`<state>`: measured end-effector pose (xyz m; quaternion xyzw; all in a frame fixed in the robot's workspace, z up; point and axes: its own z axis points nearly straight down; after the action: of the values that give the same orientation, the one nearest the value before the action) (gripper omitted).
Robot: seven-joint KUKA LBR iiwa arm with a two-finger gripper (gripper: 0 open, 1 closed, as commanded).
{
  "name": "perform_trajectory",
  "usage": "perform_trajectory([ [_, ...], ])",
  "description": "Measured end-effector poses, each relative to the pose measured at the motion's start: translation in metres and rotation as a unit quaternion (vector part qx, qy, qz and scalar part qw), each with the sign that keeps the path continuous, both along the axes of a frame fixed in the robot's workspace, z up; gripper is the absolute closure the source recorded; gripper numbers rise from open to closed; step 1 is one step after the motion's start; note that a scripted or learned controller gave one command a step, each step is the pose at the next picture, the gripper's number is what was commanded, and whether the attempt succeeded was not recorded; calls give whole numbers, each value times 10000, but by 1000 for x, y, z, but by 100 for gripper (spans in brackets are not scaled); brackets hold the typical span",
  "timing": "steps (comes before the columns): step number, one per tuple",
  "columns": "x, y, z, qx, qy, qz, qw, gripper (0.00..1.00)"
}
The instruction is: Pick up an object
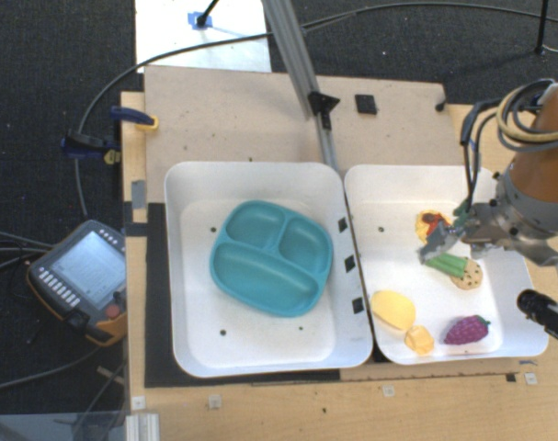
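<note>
Just below the jaws (441, 239), whose state I cannot tell, lies a green ridged toy (449, 265) touching a speckled cookie (468, 276). Farther below sit a yellow lemon (393, 309) and purple grapes (466, 329). Left, a teal plate (271, 257) on the table (242, 118).

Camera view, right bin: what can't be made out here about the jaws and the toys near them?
- Gripper: too small and blurred to tell open from shut, or whether it holds anything.
- Red-and-yellow toy: partly covered by the gripper; identity unclear.
- Green toy and cookie: they overlap, and contact with the gripper cannot be judged.
- Arm: cut off by the right edge.
</note>
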<state>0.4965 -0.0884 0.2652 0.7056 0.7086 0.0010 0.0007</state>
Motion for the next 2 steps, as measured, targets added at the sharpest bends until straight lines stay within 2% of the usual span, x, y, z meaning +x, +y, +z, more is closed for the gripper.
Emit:
perform_trajectory([
  [1,-4,0,-42,2,22,-16,10000,0],
  [2,-1,3,-104,4,27,-18,10000,0],
])
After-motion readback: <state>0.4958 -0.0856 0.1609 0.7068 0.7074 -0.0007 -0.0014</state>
